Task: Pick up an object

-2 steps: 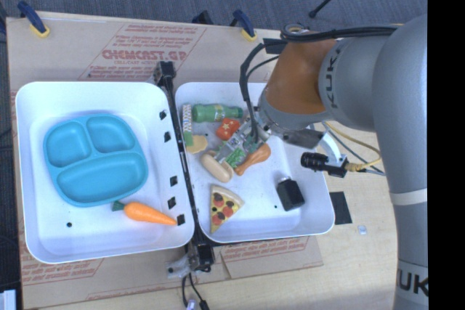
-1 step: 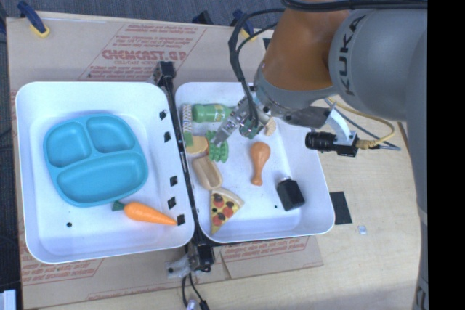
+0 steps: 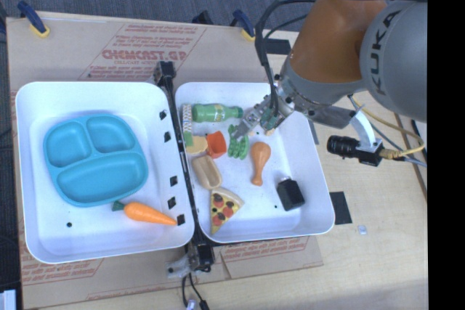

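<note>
While the grey arm [image 3: 392,25] with its glossy orange band reaches in from the right, its pincer [image 3: 256,121] hangs over the upper middle of the right bin [image 3: 309,163], metallic fingers pointing down-left; how far they stand apart cannot be told at this angle, and nothing is seen clamped between them. Just below the tip lies a bumpy green toy vegetable [image 3: 237,143], touching or nearly touching the pincer, contact uncertain. Right bin contents, all smooth moulded plastic: a green bottle [image 3: 212,112] lying on its side along the top edge; an orange-red blocky piece [image 3: 216,144] beside the green vegetable; a tan chicken drumstick [image 3: 259,160], bulb end up, just right of it; a beige hot-dog bun [image 3: 207,172], oblong; a triangular pizza slice [image 3: 223,207] with red and dark toppings near the bottom edge; a matte black box-shaped block [image 3: 290,194] toward the lower right. Left bin [image 3: 36,229], shallow white with rounded corners, holds a blue three-compartment plate [image 3: 94,157] and an orange carrot [image 3: 147,213] with a green stub, lying just below the plate near the divider. Both bins rest on a cardboard sheet [image 3: 145,47] with red print, on the pale surface [image 3: 378,258].
</note>
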Motion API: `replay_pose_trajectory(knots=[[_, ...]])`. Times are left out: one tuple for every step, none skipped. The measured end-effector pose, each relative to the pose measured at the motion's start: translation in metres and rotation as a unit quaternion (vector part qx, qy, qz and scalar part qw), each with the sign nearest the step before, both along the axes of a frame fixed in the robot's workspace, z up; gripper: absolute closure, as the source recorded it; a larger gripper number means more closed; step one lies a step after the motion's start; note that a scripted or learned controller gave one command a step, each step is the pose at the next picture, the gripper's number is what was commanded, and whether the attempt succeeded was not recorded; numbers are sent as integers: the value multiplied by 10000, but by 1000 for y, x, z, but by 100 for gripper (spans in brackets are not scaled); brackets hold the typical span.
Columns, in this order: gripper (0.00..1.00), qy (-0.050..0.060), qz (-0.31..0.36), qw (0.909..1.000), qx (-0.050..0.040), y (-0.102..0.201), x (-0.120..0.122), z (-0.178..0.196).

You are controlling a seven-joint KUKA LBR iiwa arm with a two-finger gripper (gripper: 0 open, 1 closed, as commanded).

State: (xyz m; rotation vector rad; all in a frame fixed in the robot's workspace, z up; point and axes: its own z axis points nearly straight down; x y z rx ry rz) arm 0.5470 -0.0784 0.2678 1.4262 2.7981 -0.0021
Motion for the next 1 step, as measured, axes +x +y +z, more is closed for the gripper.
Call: replay_pose_trajectory(knots=[[100, 16, 1600, 9871, 7, -11, -10, -40]])
